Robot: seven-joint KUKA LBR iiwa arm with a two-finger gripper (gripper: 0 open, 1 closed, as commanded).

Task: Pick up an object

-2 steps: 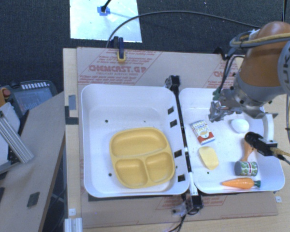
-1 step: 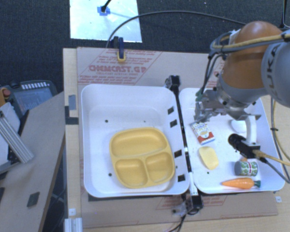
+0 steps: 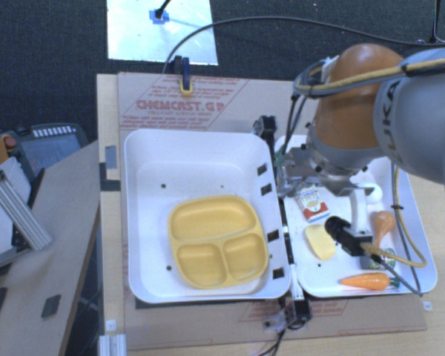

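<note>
My gripper (image 3: pixel 300 178) reaches down into the right bin (image 3: pixel 423 262) near its left wall, under the grey and orange wrist that hides most of it. Just below it lies a small red and white carton (image 3: pixel 312 203). A pale yellow wedge (image 3: pixel 320 242) rests nearer the front, and an orange carrot (image 3: pixel 366 280) lies along the front wall. A tan, pear-shaped piece (image 3: pixel 384 224) sits at the right. Nothing shows held in the gripper.
The left bin (image 3: pixel 144 162) holds a yellow divided plate (image 3: pixel 216 239) in its front half. Black clips line the wall between the two bins. Cardboard lies under both bins, and a grey side table stands at the left.
</note>
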